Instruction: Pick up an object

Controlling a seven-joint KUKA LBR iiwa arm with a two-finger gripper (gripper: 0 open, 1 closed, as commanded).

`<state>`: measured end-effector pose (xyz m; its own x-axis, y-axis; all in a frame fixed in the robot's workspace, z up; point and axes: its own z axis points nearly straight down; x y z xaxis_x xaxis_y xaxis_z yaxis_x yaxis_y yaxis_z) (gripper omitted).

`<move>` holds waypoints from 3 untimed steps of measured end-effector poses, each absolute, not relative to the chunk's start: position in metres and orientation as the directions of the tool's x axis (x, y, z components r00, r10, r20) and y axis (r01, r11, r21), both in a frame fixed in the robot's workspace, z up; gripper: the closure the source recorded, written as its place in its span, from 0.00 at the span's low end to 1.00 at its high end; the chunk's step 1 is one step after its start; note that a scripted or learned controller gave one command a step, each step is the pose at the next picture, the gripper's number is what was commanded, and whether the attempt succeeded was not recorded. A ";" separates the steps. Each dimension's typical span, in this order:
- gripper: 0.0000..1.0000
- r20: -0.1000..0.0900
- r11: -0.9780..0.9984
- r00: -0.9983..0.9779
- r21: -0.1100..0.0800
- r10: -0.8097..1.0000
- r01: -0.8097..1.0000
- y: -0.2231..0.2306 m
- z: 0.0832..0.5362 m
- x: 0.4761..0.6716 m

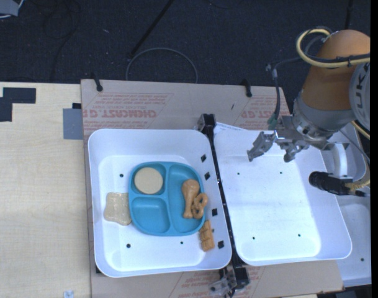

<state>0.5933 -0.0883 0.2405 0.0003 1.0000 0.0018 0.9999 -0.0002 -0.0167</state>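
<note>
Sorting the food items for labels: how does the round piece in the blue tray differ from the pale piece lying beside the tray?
The round piece is a flat, smooth-edged disc; the pale piece is blockier, with uneven edges. The round piece sits inside the upper-left compartment of the blue tray; the pale piece lies on the left bin's floor against the tray's left edge. Both are light tan and lie flat in the left bin.

Grey arm (pixel 328 107); orange band, yellowish looped cable above; dark metal two-finger gripper (pixel 277 149)
</note>
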 end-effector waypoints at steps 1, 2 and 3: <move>0.00 0.001 0.001 -0.001 -0.004 1.000 1.000 -0.088 0.248 0.596; 0.00 0.001 0.002 -0.002 -0.008 1.000 1.000 -0.084 0.198 0.604; 0.00 0.001 0.000 0.000 -0.009 1.000 1.000 -0.086 0.135 0.607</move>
